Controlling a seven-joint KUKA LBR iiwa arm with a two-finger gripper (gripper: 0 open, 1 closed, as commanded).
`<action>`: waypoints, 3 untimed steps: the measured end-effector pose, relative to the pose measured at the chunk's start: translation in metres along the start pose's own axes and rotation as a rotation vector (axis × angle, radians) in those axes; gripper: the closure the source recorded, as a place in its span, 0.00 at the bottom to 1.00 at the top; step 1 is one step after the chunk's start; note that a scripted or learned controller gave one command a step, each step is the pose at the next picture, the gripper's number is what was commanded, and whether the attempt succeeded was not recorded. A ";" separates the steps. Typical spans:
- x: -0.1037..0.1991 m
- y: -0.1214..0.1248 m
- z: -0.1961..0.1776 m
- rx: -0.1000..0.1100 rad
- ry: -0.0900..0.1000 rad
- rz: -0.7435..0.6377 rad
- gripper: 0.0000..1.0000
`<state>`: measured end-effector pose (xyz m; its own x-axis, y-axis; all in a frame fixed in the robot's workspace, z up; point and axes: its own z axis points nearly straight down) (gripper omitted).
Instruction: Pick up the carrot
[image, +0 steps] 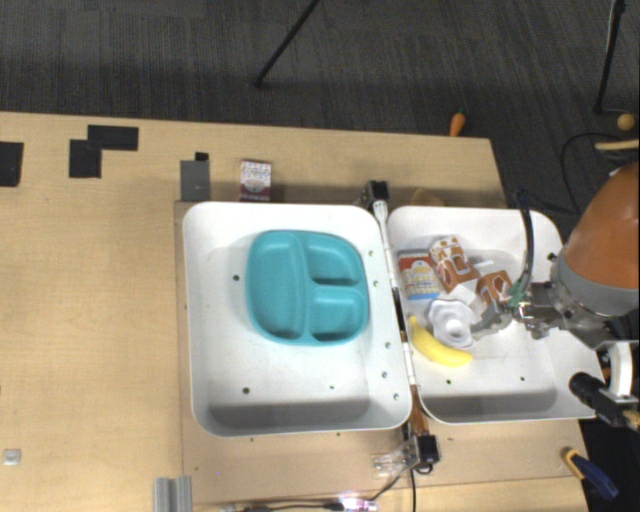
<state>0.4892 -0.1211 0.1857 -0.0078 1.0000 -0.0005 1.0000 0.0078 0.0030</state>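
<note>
**Desk editor:** What is the arm doing here?

**Photographer:** The grey arm (600, 255) reaches in from the desk's (90, 330) right edge, much of it cut off by the frame. Its hand (497, 318) is low in the middle of the right bin (500, 405), just beside a white cup (452, 320). The hand is a tangle of metal and cable from this height. I cannot tell how far open it is, nor whether it has hold of anything.

**Desk editor:** And the carrot?

**Photographer:** Hard to say. The one carrot-coloured item is an orange stub (457, 123) at the desk's far edge, well apart from the hand and outside both bins. It is too small to tell whether it is the carrot.

**Desk editor:** What else is in that bin?

**Photographer:** A banana (440, 350) lies touching the cup on its near side. A carton (418, 277) sits by the bin's left wall. A brown-and-white packet (452, 260) is just beside the carton, and a brown packet (493, 285) lies near the hand. Their labels are too blurred to read.

**Desk editor:** The left bin?

**Photographer:** The left bin (215, 330) holds a teal divided plate (305, 285) near its centre.
</note>
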 end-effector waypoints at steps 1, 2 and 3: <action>0.039 0.001 -0.074 -0.004 0.002 0.329 0.00; 0.051 0.000 -0.086 -0.001 0.001 0.677 0.00; 0.081 0.000 -0.086 0.002 0.001 0.431 0.00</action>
<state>0.4886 -0.0399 0.2721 0.4110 0.9116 0.0008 0.9116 -0.4110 0.0008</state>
